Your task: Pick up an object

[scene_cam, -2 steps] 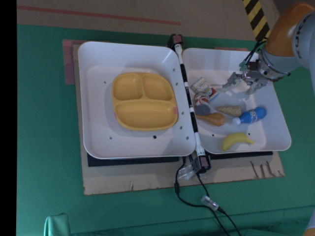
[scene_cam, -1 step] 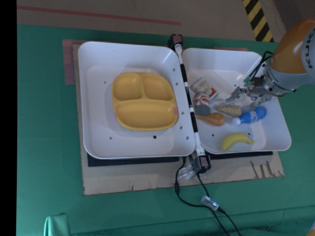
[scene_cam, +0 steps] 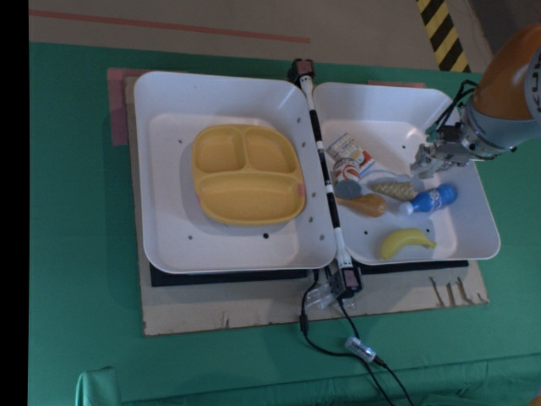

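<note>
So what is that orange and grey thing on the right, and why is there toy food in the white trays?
That is a robot arm, seen by a camera looking down from above the bench. At its end is a small metal gripper, which it uses to pick things up. It hangs over the right white bin; I cannot see anything held in it.

In that bin lie a yellow toy banana, a blue and white plastic bottle, an orange-brown toy drumstick, a pale cone-shaped toy and a small printed packet. The left white bin holds a yellow divided plastic plate. The robot's job is to pick up one object.
</note>
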`<action>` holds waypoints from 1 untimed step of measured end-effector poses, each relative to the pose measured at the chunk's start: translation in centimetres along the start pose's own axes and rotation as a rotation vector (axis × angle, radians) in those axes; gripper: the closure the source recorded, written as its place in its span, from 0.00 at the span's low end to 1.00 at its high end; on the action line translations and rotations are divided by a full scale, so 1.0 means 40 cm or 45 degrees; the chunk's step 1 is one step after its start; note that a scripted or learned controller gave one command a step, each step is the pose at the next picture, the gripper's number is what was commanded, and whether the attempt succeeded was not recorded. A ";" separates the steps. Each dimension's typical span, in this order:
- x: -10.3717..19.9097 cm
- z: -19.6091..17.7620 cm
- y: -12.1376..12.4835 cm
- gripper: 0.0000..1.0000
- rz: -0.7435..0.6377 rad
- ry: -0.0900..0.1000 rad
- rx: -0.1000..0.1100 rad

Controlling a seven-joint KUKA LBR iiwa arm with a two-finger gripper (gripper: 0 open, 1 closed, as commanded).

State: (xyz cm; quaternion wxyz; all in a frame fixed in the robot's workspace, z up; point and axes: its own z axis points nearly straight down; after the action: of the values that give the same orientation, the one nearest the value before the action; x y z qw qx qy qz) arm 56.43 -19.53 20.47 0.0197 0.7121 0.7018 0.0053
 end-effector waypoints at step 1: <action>0.000 0.000 0.000 0.00 0.000 0.000 0.000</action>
State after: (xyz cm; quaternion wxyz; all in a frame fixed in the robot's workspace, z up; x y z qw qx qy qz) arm 56.43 -19.53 20.46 0.0196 0.7122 0.7017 0.0053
